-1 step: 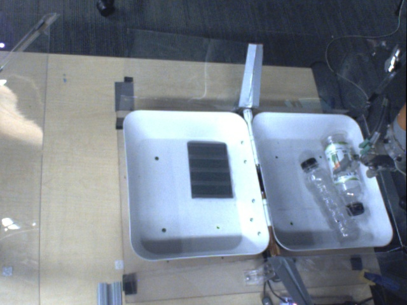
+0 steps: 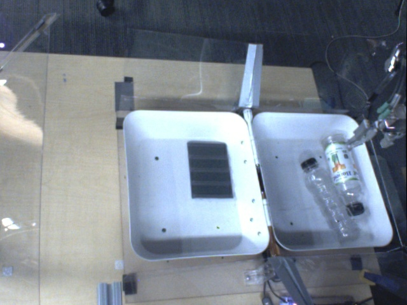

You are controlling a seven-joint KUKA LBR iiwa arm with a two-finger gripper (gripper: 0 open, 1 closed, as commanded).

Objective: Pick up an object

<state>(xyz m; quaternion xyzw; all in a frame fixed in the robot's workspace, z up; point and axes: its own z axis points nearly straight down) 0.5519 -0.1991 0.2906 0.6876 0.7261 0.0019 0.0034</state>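
Seen from above at a slant: a pale wooden tabletop (image 2: 70,189) carrying two shallow white bins set side by side, their inner rims touching along a narrow seam. The left bin (image 2: 143,170) holds a single dark, ribbed rectangular pad (image 2: 210,169) lying flat near its centre, its long side running away from the viewer. A grey metal bar (image 2: 250,75) rises from the seam at the far edge of the bins. The right bin (image 2: 280,170) holds two plastic bottles lying on their sides in its right half. The clear bottle (image 2: 325,196) with a black cap points its cap toward the bin's centre and runs diagonally toward the near right corner; the labelled bottle (image 2: 342,165), with a white, green and orange label, lies just beside it on the right, apparently touching it along part of its length, its black cap toward the near edge. The claw (image 2: 360,135) reaches in over the far right rim of the right bin, just beside the upper end of the labelled bottle; whether it is open or closed, or grips anything, cannot be told at this size.
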